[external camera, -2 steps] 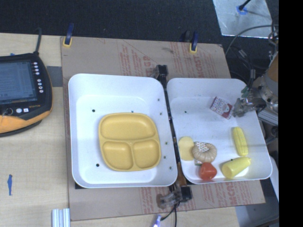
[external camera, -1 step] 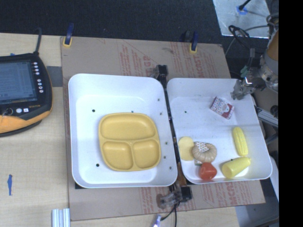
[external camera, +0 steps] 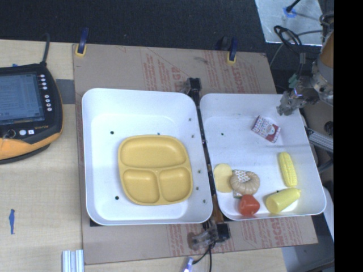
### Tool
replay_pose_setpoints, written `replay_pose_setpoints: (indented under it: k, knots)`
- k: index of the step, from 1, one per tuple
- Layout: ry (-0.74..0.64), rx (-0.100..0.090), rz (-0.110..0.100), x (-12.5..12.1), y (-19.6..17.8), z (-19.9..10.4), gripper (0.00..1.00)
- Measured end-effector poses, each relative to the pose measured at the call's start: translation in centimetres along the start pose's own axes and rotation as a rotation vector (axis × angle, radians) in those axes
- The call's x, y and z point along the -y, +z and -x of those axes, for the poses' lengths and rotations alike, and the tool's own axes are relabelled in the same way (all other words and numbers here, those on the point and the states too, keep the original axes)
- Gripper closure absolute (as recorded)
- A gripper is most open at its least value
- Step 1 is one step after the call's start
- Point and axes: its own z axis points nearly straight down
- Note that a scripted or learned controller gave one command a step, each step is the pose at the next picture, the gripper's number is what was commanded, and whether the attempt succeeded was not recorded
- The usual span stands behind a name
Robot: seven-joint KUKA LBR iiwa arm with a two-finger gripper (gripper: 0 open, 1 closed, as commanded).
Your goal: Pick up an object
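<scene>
The right bin (external camera: pixel 227 112) holds a small red and white packet (external camera: pixel 265 128), a yellow corn cob (external camera: pixel 287 168), a yellow block (external camera: pixel 282 200), a red tomato-like piece (external camera: pixel 248 205), a sprinkled doughnut (external camera: pixel 244 181) and a pale yellow round piece (external camera: pixel 222 177). My gripper (external camera: pixel 289 103) hangs at the bin's upper right corner, above and right of the packet. No object sits between it and the bin rim.
The left bin (external camera: pixel 99 112) holds a yellow three-part plate (external camera: pixel 154 169). A handheld control pad (external camera: pixel 25 109) lies on the bench at far left. Cables and clamps sit between the bins and behind them.
</scene>
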Motion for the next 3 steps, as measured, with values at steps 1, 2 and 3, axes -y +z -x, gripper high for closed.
replay_pose_setpoints:
  k: [1, 2, 3]
  knots:
    - [0.0, -0.001, -0.002, 0.9, -1.9, -1.5, 1.0]
    - [-0.001, 0.0, -0.005, 5.9, 5.0, -1.1, 1.0]
    - [0.0, -0.001, -0.004, 8.5, 2.2, 0.0, 1.0]
